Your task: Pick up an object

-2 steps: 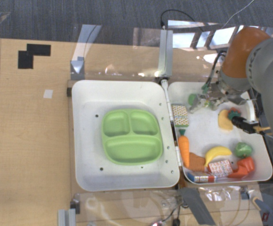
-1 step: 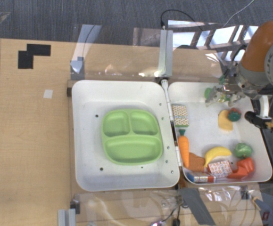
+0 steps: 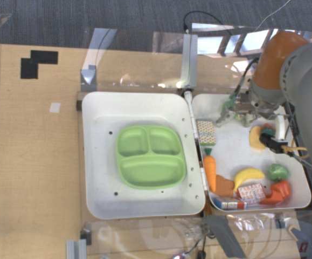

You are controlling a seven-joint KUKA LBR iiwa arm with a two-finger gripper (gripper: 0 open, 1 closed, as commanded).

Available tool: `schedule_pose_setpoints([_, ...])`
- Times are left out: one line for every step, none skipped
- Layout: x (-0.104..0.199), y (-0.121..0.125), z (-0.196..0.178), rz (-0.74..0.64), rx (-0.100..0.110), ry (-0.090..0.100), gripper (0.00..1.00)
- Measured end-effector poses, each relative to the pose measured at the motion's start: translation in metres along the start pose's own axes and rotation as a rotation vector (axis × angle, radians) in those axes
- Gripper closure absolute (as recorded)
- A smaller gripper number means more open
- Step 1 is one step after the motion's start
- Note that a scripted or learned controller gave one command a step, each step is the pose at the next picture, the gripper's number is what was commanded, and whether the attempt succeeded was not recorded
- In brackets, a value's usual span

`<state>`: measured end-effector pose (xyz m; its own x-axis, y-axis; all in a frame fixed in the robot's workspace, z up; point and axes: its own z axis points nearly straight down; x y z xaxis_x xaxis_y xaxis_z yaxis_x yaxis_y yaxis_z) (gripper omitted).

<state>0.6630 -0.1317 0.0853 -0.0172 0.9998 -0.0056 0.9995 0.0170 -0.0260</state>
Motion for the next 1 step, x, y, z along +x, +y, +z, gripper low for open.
schedule_pose_setpoints([-0.069,0.0048,-0.0567,0.008,-0.029,0.005,0.0])
